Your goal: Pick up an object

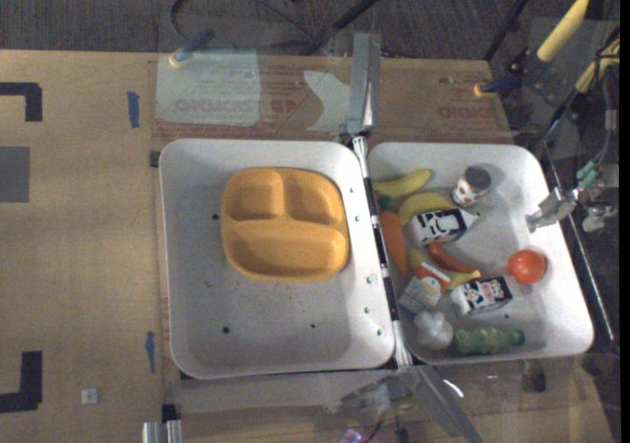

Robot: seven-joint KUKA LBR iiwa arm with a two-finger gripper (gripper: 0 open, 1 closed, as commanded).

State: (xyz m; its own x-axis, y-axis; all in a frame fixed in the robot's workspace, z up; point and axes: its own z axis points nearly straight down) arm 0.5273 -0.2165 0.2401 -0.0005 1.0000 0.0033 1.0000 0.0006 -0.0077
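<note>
Gripper point(553, 207) hovering at R bin's point(566, 328) 3 o'clock rim; open or closed, can't tell. Banana point(404, 183), carton point(439, 224), carrot point(393, 239), bottle point(487, 340) lying jumbled toward 9 o'clock. Ball point(528, 266) sitting apart at 4 o'clock, nearest gripper, prob. easiest pick. Tray point(285, 224) resting in L bin point(197, 313).

The right bin point(563, 305) is crowded on its left side (bananas point(406, 182), milk cartons point(440, 224), a bottle point(487, 340)). Its right side has open floor.
</note>
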